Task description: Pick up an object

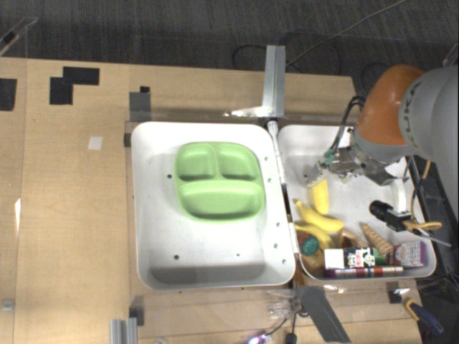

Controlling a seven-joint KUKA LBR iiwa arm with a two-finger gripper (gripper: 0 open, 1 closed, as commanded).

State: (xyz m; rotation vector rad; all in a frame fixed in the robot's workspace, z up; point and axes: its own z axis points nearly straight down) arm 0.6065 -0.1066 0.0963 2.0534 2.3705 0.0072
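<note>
Down in the right bin (287,143), the objects crowd the near end: smooth yellow bananas (320,219), a ridged tan cone (376,238), a small teal ball (310,246), a flat white box (336,259) and a slim marker (373,270) pressed along the near wall. One banana stands up toward the middle, just near of the claw (337,165). The far end of this bin lies bare, giving open floor beneath the claw. Whether the claw is open or closed cannot be told, and nothing shows in it. Left of the shared rim, the left bin (154,213) carries a glossy green divided tray (218,179), with bare white floor around it.
</note>
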